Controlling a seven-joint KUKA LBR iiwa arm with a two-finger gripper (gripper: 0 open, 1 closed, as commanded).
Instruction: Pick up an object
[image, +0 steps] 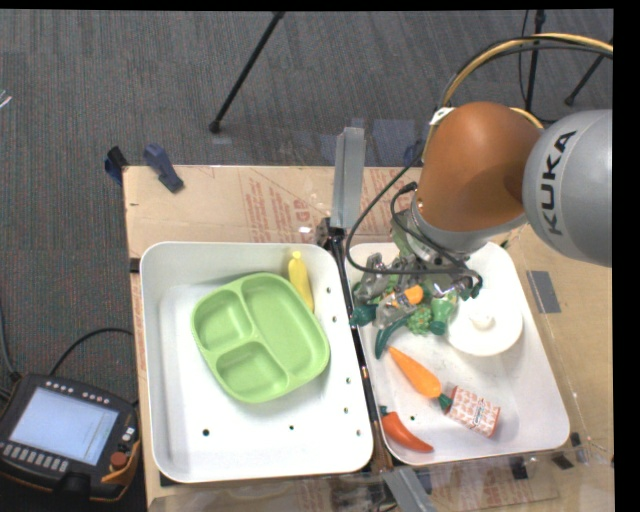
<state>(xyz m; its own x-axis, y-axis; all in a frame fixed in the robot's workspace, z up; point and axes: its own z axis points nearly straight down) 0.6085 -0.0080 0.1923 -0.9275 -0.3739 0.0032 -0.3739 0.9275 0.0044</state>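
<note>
Toys crowd the right bin (548, 400), and that is where the arm (480, 170) is working, its orange band hanging right over the far left corner of that bin. The claw (415, 288) sits low under the wrist, down among a clump of green things (420, 318) with a small orange piece (412, 295) poking up right by it. From up here I cannot tell whether the claw is apart or together; the wrist hides too much, and nothing shows plainly caught in it.

Just toward us from that clump lies a carrot (415, 372), free on the bin floor. Beside its tip sits a small red and white carton (473, 411), and near the front left corner a red pepper (405, 430). A white round dish (487, 328) rests just right of the green clump.

Over in the left bin (180, 440), a green divided plate (260, 337) lies with a yellow piece (300, 280) at its far edge, well away from the arm.

So, by my reckoning, the pick is at the reach-and-grab stage: the claw is down at the pile, probably after the orange or green bits, but no lift is on show. Closing on something and raising it clear is all left to do.
</note>
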